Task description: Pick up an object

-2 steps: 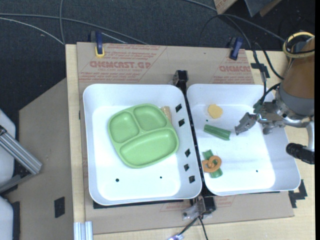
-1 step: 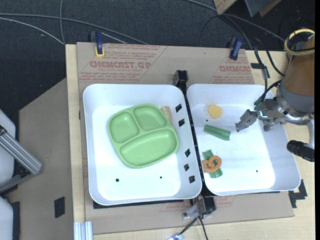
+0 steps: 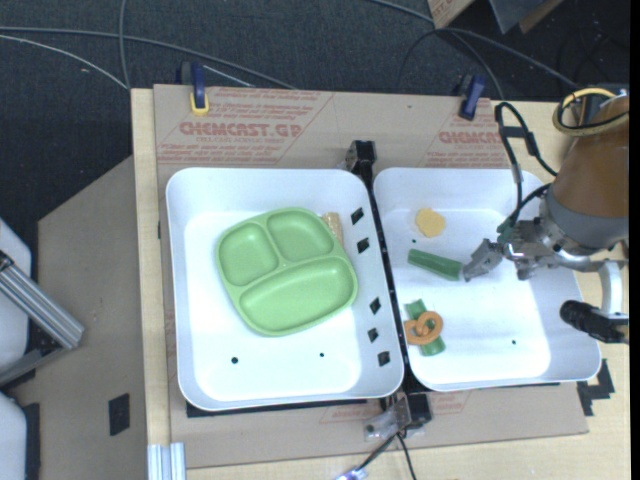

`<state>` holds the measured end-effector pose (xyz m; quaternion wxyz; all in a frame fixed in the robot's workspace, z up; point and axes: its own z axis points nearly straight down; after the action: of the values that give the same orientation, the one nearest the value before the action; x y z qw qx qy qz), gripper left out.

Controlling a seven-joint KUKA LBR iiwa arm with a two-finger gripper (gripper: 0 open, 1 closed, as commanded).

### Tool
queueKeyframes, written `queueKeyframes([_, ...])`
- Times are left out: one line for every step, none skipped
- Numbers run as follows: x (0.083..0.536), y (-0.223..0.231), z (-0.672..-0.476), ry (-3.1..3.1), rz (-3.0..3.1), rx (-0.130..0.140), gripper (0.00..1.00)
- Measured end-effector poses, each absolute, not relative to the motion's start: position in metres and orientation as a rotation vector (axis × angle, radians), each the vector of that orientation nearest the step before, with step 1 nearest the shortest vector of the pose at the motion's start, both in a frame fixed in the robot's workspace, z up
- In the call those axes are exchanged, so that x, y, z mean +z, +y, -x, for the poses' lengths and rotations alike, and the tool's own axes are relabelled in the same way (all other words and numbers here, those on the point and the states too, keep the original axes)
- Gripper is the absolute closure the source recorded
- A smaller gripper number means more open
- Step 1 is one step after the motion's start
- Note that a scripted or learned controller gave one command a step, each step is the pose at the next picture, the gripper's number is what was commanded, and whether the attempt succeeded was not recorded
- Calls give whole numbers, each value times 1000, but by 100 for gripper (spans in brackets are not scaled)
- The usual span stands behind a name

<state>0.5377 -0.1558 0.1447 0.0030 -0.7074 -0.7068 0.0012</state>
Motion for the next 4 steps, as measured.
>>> queueKeyframes([94,-155,-538,-2219,2218,1,0])
queueKeyframes([106,-155,-538,-2220,2221,-2,100])
queueKeyframes([149,-155,-540,-2225,2223,-4,100])
queueKeyframes([202,-165,-536,-2224,2226,-4,100])
